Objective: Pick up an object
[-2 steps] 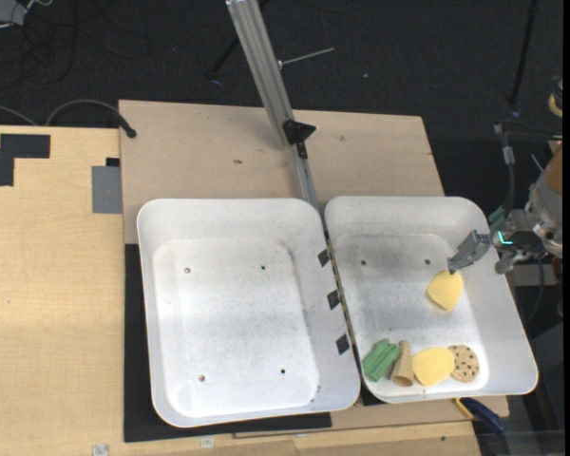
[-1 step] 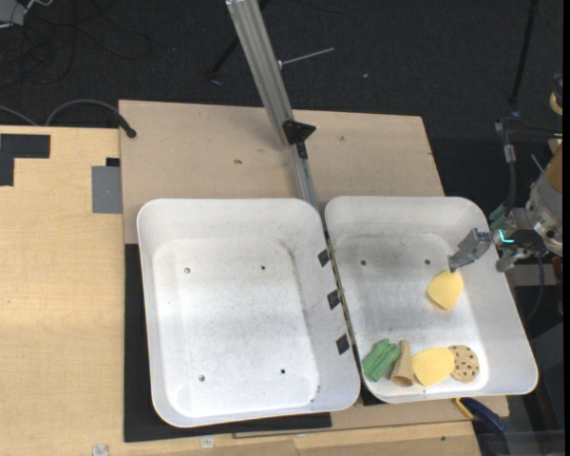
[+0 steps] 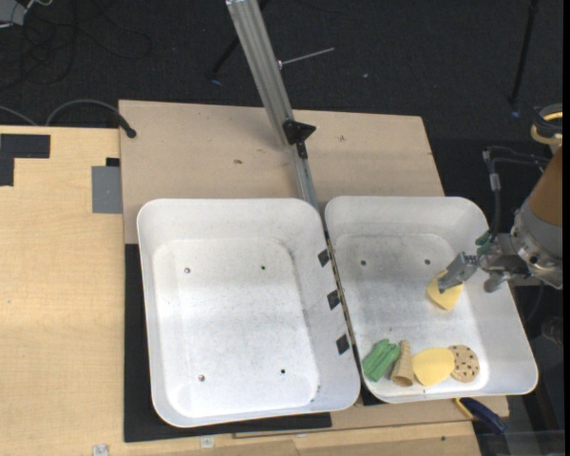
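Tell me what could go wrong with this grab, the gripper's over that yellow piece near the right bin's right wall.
The gripper sits at the upper edge of the yellow piece, so it may catch only a corner and let it slip. The piece lies close to the right wall of the right bin, so the arm could bump the rim. It is unclear whether the piece is gripped yet, so a lift may come up with nothing.
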Action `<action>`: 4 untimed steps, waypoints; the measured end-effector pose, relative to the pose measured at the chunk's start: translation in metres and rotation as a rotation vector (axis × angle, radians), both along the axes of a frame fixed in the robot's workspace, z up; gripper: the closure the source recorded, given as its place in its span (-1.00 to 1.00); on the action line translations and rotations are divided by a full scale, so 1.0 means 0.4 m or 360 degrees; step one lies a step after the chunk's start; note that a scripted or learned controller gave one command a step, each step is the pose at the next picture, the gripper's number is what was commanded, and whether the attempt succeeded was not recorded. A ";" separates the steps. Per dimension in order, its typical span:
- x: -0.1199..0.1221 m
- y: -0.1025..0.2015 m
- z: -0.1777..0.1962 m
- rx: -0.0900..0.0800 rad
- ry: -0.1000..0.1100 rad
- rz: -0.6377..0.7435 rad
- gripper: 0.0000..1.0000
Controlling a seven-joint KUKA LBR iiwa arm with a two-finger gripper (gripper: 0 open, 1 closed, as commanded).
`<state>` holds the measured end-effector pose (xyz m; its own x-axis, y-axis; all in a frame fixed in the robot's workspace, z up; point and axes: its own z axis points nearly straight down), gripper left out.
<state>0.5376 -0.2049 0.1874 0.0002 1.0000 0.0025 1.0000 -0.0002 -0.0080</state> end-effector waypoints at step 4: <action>-0.001 -0.001 -0.057 -0.0006 -0.0018 0.0002 1.00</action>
<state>0.5371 -0.2053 0.1647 -0.0007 1.0000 -0.0011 1.0000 0.0007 0.0035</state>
